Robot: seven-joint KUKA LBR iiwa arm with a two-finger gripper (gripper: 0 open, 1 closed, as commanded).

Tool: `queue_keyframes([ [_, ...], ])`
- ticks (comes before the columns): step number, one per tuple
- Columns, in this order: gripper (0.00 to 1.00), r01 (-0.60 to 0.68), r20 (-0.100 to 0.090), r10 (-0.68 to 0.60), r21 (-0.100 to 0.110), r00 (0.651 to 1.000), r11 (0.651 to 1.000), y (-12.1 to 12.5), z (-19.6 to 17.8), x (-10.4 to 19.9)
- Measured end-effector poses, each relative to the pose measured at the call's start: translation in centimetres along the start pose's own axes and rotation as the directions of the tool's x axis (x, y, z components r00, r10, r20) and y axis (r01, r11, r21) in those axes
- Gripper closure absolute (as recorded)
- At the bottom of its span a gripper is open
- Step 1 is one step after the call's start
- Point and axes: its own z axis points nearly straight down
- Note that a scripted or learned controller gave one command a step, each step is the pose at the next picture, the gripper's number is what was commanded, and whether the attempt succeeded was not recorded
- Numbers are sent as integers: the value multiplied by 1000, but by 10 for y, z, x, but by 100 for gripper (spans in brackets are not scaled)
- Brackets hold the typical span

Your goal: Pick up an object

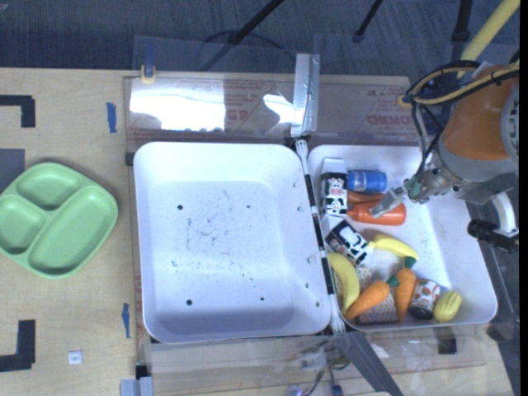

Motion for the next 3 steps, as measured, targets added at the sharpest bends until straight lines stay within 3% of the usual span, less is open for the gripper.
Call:
queue_keyframes([
  [1, 0, -26, -5, 26, 20, 1000, 999, 33, -34, -74],
  [2, 0, 336, -13, -336, 16, 942, 942, 21, 26, -51],
  [3, 0, 490, -18, -490, 14, 872, 872, -3, -52, -11],
])
